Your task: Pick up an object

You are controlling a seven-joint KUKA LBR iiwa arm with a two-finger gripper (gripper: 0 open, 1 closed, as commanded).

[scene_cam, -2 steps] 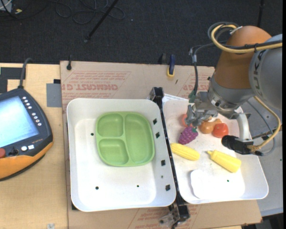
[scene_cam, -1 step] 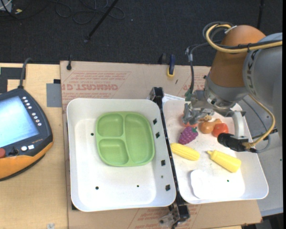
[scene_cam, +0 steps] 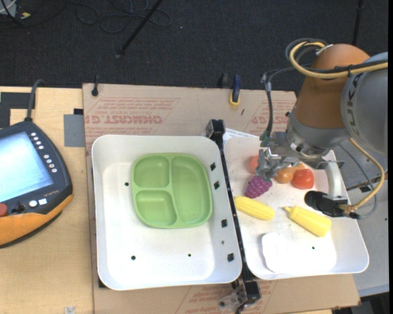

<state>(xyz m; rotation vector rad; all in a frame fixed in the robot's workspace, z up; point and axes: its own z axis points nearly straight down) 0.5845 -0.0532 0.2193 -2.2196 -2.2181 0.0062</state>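
My gripper (scene_cam: 270, 165) hangs low over the back of the right bin (scene_cam: 354, 257), just above a purple bunch of grapes (scene_cam: 257, 187). A small red thing (scene_cam: 254, 163) lies at its left, and an orange fruit (scene_cam: 285, 174) and a red pepper (scene_cam: 302, 178) lie at its right. Two yellow corn cobs rest in front, one (scene_cam: 253, 208) near the bin's left wall and one (scene_cam: 308, 220) further right. Nothing shows between the fingers.
The left bin (scene_cam: 111, 241) holds a green divided plate (scene_cam: 171, 190). A white flat piece (scene_cam: 295, 252) lies at the front of the right bin. A teach pendant (scene_cam: 23, 178) sits on the bench at far left.
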